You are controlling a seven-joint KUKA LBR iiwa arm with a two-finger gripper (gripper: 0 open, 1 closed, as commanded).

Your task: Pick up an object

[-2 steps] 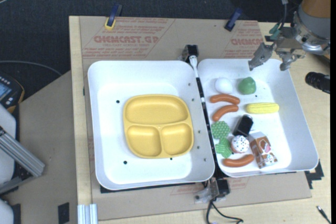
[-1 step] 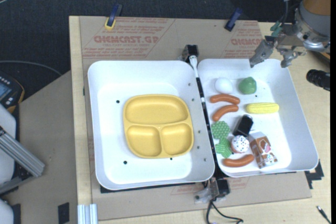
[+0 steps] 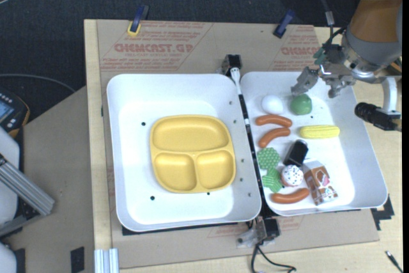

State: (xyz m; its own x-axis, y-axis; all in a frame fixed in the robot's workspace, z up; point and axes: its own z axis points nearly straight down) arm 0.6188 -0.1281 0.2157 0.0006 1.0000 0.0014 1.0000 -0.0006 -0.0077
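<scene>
Two "CHEMCAST" prints on board [image 3: 192, 41]; gripper [image 3: 317, 83] spread above right bin [image 3: 364, 156].

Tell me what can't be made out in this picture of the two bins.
- Gripper, camera view: fingers small and blurred, so whether they touch the green ball below is unclear.
- Arm, camera view: cut off by the top right edge.
- Carton: its print is too small to read.
- Black object: too dark and small to identify.
- Green pieces: partly covered by the speckled ball.
</scene>
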